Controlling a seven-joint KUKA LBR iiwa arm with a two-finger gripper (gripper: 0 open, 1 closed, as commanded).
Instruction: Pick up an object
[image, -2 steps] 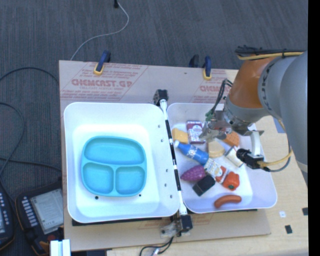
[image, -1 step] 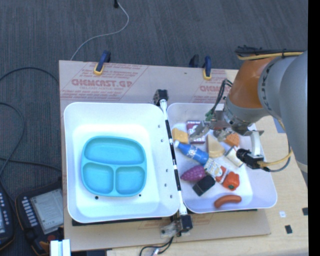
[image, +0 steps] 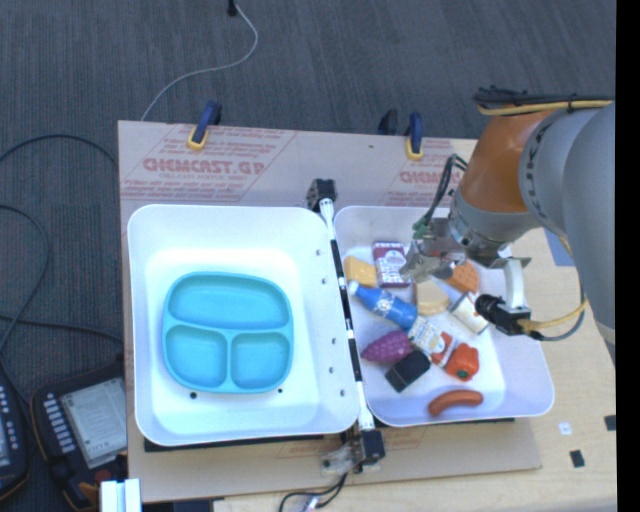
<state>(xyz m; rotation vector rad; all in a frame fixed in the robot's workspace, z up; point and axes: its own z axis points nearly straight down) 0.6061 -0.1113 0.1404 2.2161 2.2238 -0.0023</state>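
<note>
Hovering gripper (image: 425, 262) over crowded right bin (image: 530, 395); left bin (image: 140, 300) roomier

Even, fairly bright light falls from overhead, soft enough that nothing throws a hard-edged shadow. The two white bins (image: 300, 225) come close to washing out, and their inner walls show only faint grey shading. The blue divided tray (image: 228, 330) has a mild sheen along its ridges but no sharp glare. A soft shadow sits under the arm (image: 530, 170) on the right bin's far side. The dark carpet (image: 60, 90) stays dim and grainy. Detail is coarse throughout; small items in the right bin look slightly smeared, their labels unreadable.
</note>
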